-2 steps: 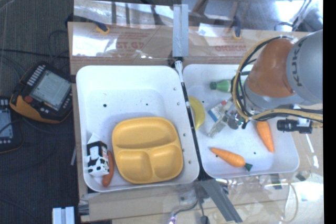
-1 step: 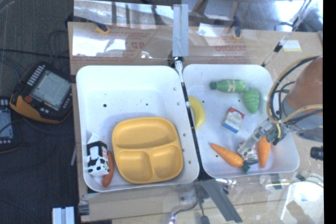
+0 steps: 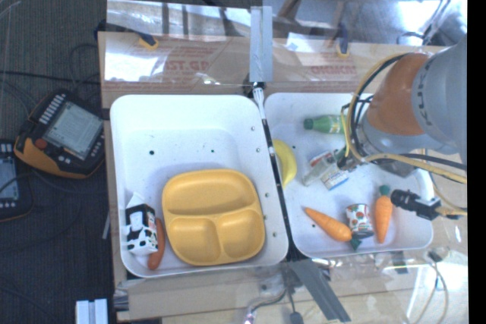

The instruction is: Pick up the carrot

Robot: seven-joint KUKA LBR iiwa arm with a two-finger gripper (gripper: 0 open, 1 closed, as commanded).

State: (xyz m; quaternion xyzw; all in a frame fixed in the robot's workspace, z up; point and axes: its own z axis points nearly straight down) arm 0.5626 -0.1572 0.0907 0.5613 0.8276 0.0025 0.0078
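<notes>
Orange carrot (image 3: 329,224) lies flat on the floor of the right bin (image 3: 304,239), below and to the left of the claw (image 3: 334,169), apart from it and not yet lifted. Whether the claw is released or clenched cannot be told. A second carrot (image 3: 383,218) stands beside a small can (image 3: 358,218), below and right of the claw. The pickup remains undone.

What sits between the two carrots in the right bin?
In the camera view, a small red-and-white can stands between the slanted carrot and the upright carrot.
</notes>
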